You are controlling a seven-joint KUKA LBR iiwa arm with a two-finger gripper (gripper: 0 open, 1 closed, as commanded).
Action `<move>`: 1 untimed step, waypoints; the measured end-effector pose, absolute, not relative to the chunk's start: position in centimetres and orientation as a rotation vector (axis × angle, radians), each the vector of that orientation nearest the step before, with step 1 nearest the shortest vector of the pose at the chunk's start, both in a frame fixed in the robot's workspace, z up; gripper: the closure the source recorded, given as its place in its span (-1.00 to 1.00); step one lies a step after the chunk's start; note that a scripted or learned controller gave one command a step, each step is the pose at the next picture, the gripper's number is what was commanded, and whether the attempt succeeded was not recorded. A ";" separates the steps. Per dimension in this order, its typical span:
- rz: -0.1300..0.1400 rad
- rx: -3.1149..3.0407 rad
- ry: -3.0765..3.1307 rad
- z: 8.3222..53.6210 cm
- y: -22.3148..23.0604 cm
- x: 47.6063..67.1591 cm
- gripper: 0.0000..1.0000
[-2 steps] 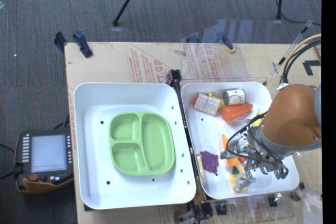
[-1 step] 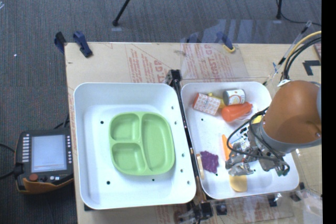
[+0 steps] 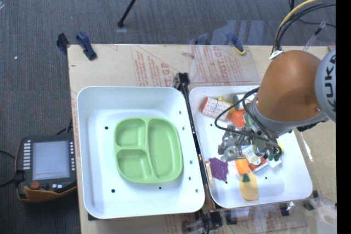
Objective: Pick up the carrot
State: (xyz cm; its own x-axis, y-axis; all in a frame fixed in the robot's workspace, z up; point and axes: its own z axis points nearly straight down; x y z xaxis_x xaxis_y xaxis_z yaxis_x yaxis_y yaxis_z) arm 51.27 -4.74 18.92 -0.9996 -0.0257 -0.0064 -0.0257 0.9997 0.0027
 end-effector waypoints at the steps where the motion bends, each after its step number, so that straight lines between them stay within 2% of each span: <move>1: 0.002 -0.036 3.139 18.7 -4.9 51.1 -1.00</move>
